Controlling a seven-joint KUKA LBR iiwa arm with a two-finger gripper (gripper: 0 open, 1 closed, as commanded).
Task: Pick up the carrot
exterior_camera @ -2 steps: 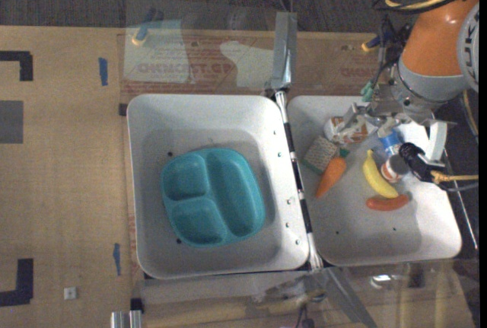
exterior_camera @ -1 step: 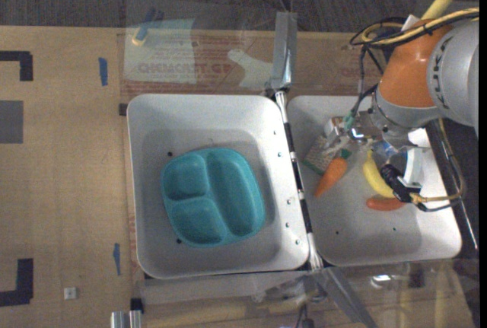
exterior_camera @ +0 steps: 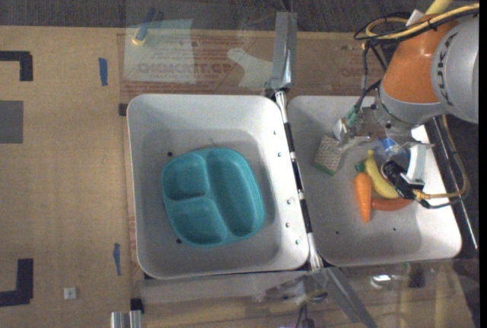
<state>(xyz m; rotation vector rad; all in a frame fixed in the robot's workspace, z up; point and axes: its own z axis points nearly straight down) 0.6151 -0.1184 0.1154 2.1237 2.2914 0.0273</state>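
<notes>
Overhead, 2 white bins are seen side by side on the bench. The left bin carries a teal divided plate, well apart from the hand.

The right bin carries the food items. The carrot lies flat on the bin floor, orange, narrow end pointed toward the near rim, just below and slightly to the camera's left of the hand. A banana is laid beside it, apparently touching along the upper part, and a red-orange item is tucked under the banana's lower end. A speckled pale block sits to the camera's left of the hand, apart from the carrot.

The arm is reached in from the right, wrist bent down over the bin's upper half. The hand is cluttered by cables and a blue fitting; how far it is opened cannot be told, and nothing is seen held by it.

Judgement: the approach stage is in hand, the carrot not yet taken. Because the carrot is crowded against the banana, a clean grasp across its free left side is probably called for; the banana could be nudged or caught instead.
</notes>
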